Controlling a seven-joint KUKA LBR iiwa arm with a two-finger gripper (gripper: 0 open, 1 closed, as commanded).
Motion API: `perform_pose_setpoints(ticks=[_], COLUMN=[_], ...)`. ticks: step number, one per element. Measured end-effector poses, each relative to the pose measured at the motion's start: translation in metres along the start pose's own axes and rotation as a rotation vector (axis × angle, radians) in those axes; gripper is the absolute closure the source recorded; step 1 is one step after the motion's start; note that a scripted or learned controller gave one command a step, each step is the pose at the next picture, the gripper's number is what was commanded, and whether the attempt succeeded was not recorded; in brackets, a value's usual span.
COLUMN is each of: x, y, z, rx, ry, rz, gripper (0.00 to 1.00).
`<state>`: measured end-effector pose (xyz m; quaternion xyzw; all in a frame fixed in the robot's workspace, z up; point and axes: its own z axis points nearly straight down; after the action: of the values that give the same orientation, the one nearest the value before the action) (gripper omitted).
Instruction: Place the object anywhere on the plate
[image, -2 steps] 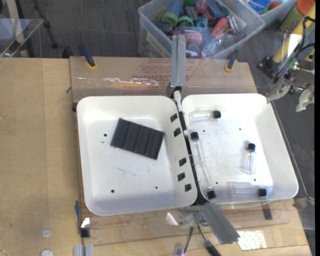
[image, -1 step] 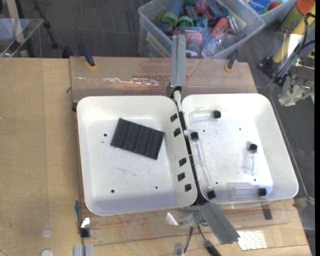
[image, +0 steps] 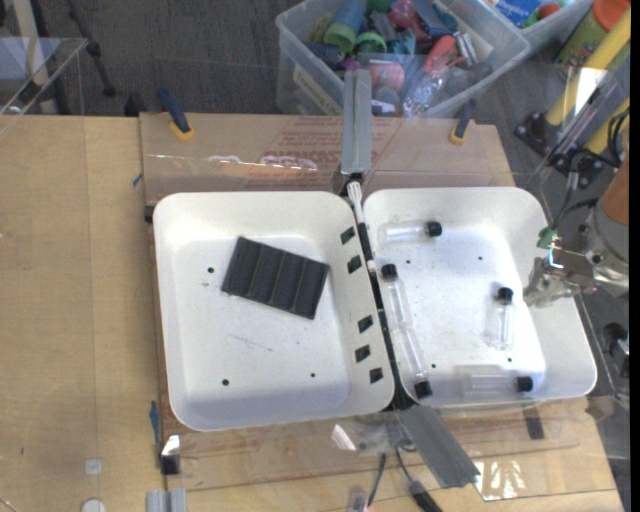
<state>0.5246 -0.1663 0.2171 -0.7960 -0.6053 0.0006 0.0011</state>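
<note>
Tool right; plate long axis left-right, tilted.

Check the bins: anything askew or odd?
Slightly. The dark ridged plate lies at a slant in the left bin. Four clear vials with black caps lie scattered at different angles in the right bin, e.g. one.

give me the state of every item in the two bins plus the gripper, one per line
dark ribbed plate: lying flat in the left bin, turned at an angle, nothing on it
clear tube near top: lying down in the right bin, black cap on
clear tube by divider: lying down, capped
clear tube at right: lying down, capped
clear tube at bottom: lying down, capped
gripper: at the right bin's right rim, holding nothing
</note>
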Motion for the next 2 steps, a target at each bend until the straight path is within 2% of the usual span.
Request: perform_pose_setpoints(ticks=[1, 2], x=[0.0, 0.023], y=[0.0, -0.007], z=[0.0, -0.005], rx=[0.0, 0.001], ry=[0.0, 0.001], rz=[0.0, -0.14], gripper=[0.0, 0.0])
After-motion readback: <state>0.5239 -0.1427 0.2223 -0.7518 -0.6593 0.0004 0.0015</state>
